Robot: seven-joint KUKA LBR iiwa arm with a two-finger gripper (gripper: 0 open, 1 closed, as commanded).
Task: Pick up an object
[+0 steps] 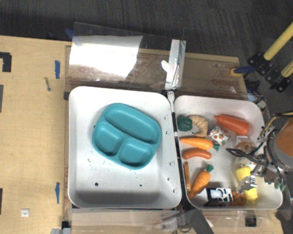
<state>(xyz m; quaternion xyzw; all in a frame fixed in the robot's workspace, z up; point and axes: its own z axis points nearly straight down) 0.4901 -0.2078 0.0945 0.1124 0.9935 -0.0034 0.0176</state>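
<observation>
Bins: two shallow white bins side by side — the left bin and the right bin.
Left bin contents: one teal divided tray with three compartments, lying a little above the bin's middle.
Right bin contents: a crowd of toy foods and small things.
Carrots: two — one orange carrot lying flat near the bin's left wall, one carrot with a green top tilted lower down.
Sausage: one reddish-orange sausage, just below the flat carrot.
Red pepper: one, long and orange-red, toward the bin's top.
Croissant: one tan croissant, touching a dark green piece on its left.
Yellow pieces: two — one yellow piece just beside the gripper, one yellow block below it near the bin's lower right corner.
Black-and-white box: one, lying along the bottom wall.
Gripper: the gripper is at the right bin's right side, low over the yellow pieces; whether its claw is clenched or released cannot be told amid cables and clutter.
Arm: the orange band sits at the view's right edge.
</observation>
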